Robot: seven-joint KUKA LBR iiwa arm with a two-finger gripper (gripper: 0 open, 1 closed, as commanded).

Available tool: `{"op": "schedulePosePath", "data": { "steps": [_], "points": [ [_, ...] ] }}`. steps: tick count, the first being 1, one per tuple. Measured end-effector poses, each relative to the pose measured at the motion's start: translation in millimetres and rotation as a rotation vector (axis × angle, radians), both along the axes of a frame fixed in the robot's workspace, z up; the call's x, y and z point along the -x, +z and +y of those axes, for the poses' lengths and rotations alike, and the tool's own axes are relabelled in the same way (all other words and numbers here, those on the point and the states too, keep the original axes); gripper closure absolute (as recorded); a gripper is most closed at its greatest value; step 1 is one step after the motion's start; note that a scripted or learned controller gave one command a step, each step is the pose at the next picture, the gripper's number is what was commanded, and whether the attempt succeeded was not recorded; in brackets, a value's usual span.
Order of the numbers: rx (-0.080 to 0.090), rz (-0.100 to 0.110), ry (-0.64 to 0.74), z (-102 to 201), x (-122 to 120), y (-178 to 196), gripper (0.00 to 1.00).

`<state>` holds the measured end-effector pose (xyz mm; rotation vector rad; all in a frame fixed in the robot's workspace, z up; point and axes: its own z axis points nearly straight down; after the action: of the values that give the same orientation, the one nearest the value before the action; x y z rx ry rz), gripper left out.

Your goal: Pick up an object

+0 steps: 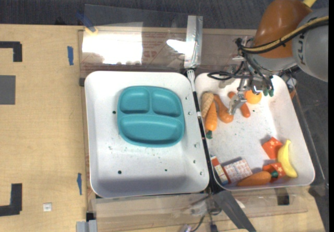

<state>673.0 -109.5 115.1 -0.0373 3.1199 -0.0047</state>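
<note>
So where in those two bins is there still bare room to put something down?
Right bin: bare floor mid-bin, between the carrot and the banana. Its far end, under the end effector, and near corner are crowded. Left bin: only margins around the teal tray, widest nearest the camera.

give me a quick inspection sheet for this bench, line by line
surface: two shallow white bins side by side, left bin and right bin, on a tan bench.
job's things: in the right bin, a carrot near its left wall, an orange round fruit under the wrist, a banana, a small carton and other orange toy foods at the lower edge.
clutter: teal divided plate in the left bin.
grippers: gripper low in the right bin's upper part, beside the orange round fruit; no item seen between its fingers.
cables: black cables along the wrist.
surroundings: clear panel behind the bins, blue tape marks, dark floor.
</note>
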Motion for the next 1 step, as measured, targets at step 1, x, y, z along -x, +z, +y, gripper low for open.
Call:
{"op": "schedulePosePath", "data": {
  "steps": [1],
  "points": [
    [0.001,-0.026,-0.138,12.6,30.8,-6.5,0.00]
  ]
}}
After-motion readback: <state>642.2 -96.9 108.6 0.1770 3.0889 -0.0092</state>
